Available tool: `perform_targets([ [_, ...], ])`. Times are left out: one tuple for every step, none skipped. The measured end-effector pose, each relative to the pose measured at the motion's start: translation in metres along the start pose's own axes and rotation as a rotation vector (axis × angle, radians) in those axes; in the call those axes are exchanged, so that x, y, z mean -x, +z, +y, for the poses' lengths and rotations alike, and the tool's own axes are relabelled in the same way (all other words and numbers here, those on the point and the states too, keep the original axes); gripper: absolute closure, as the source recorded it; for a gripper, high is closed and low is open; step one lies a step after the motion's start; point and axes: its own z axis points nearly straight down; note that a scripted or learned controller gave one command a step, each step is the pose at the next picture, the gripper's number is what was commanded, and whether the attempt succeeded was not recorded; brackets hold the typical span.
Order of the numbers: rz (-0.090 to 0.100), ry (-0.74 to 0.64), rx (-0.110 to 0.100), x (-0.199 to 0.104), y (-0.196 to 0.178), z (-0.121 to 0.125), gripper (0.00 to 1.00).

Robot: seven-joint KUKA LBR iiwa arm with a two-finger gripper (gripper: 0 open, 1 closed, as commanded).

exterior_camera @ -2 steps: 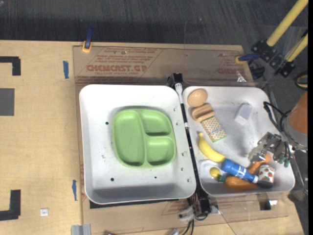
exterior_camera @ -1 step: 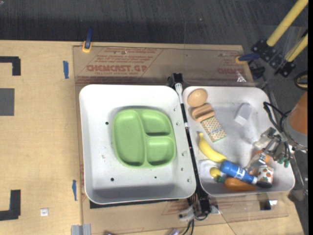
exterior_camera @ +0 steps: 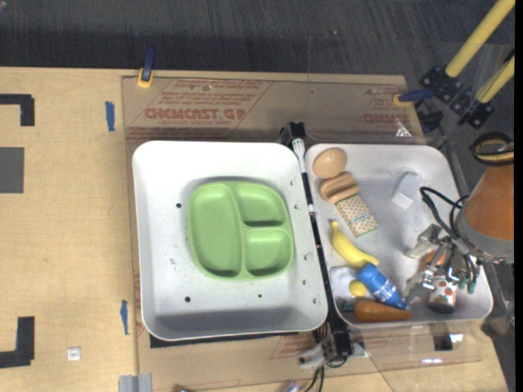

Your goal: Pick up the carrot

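Carrot lies at right bin's near edge (beside end effector).

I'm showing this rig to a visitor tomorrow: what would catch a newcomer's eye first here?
Probably the green divided plate, sitting alone in the middle of the left bin. Next, the clutter along the right bin's left side: an egg at the top, a banana, a blue bottle and the carrot at the bottom edge. The gripper hangs over that bin's lower right.
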Motion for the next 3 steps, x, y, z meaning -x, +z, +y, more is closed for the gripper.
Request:
perform_targets([
  [-0.003,-0.024,0.0,0.004,0.0,0.006,0.0],
  [0.004,0.307,0.002,0.038,-0.012,0.017,0.0],
  [0.005,0.558,0.006,0.03,0.001,-0.022,0.0],
])
